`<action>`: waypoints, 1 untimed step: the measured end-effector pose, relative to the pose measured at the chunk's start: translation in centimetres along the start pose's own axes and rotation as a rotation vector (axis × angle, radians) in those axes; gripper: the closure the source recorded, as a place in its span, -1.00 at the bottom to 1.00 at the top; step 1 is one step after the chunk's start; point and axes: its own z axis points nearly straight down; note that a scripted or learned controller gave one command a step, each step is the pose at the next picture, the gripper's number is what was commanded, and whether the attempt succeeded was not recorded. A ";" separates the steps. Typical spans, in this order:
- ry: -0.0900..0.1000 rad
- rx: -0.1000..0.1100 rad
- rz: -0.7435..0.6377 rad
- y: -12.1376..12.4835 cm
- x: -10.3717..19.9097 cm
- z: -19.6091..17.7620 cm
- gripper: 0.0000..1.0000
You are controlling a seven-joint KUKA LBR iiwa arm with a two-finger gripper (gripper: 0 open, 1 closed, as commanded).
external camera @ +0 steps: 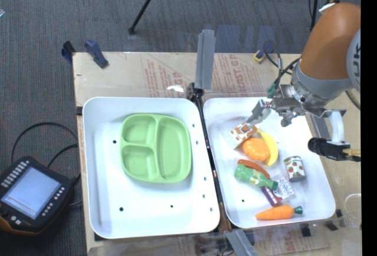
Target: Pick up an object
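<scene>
Camera view has the gripper (257, 116) low over the right bin (227, 190), its fingers slightly parted just above a small brown packet (242, 133), clasping nothing. That packet, the likeliest target, lies flat against an orange fruit (255, 148) and a banana (270, 148) (crowded company), so I judge a closing pinch may skid off or snag a neighbour. Lower in the frame lie a green bottle (253, 176), a can (294, 168) and a carrot (275, 212). Left of centre, the left bin (103, 202) holds a green divided tray (156, 148).

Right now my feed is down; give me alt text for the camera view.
The gripper hangs low over the right bin, above an orange fruit, banana, green bottle, small can and carrot. The left bin holds a green divided tray.
</scene>
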 end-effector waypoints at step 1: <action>0.001 0.004 0.002 0.0 -0.1 -0.7 1.00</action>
